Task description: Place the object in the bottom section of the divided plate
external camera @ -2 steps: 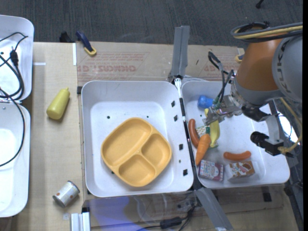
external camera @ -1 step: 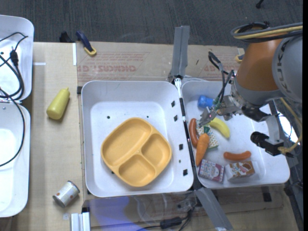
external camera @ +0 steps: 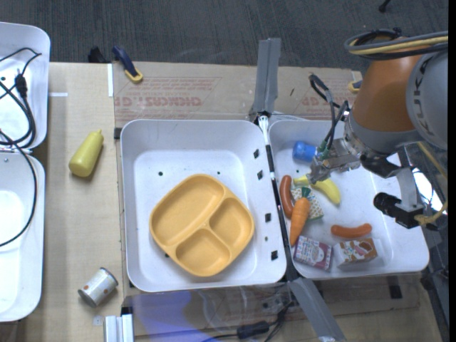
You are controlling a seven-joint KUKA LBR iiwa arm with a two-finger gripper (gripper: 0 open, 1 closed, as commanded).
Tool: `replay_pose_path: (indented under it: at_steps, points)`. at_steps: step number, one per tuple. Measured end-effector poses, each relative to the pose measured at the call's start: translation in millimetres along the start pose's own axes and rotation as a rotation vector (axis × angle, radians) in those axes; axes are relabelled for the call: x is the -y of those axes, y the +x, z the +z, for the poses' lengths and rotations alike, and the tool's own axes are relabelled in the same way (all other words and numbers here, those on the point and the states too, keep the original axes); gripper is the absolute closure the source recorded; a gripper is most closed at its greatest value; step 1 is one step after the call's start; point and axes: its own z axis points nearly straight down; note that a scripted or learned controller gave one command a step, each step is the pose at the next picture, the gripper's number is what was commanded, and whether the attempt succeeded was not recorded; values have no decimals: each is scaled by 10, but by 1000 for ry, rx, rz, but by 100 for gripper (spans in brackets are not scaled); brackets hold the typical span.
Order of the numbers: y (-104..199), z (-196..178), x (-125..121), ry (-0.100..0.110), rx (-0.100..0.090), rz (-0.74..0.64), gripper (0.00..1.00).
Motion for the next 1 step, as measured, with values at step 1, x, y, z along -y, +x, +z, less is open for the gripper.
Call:
replay_pose_path:
  at_steps: [1]
  points:
    - [791, 85, 178, 0, -1, -41, 100]
